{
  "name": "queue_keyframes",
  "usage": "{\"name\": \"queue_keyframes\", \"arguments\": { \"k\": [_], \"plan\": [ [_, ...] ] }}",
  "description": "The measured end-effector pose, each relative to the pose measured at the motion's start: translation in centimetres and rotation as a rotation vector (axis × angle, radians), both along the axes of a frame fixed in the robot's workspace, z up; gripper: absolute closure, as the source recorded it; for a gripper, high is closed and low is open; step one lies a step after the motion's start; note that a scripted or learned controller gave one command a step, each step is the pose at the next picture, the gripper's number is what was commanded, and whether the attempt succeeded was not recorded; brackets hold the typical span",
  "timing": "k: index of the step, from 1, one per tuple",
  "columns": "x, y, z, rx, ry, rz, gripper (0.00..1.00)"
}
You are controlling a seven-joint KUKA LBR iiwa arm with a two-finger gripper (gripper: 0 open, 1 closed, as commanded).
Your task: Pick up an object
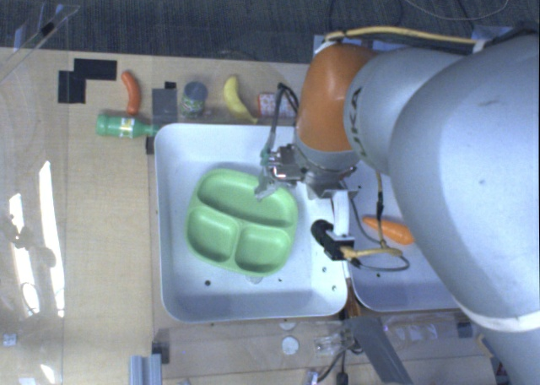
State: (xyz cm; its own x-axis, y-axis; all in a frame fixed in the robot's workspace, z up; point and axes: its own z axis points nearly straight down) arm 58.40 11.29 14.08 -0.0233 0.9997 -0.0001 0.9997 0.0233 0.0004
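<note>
- While the grey arm with its orange band [333, 96] hangs over the upper right side of the green three-compartment plastic plate [221, 231], we log its two-finger gripper [270, 179] low at that plate's upper right rim, touching it or just above it; which one, we cannot say.
- Gripper state: we cannot tell whether it stands wide, narrow or closed on anything. The wrist hides the tip from this angle.
- The plate lies flat on the floor of the shallow white left-hand bin [173, 206] and fills most of its middle. No edge looks raised, so we judge it not yet lifted.
- Other candidates, placed from the plate: an orange carrot-shaped piece [390, 230] well to its right in the neighbouring white bin [396, 295], partly under the arm.
- Beyond the plate's top edge, outside the bin, a row on the bench: a green plastic bottle [122, 127] lying on its side, an orange-red sausage shape [129, 92], a small dark can [194, 98] and a yellow banana [236, 98].
- Progress, our reading: the approach looks done, with the plate's rim as the likely target. Closing on the rim, lifting, and showing the plate clear of the bin floor all remain.
- Caution: a thin sloped rim gripped at one corner may slip, or the plate may tilt.
</note>
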Motion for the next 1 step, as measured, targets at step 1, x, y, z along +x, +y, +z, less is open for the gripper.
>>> {"name": "queue_keyframes", "arguments": {
  "k": [1],
  "plan": [
    [3.12, 1.03, -4.91, 0.003, -0.014, 0.129, 0.00]
  ]
}}
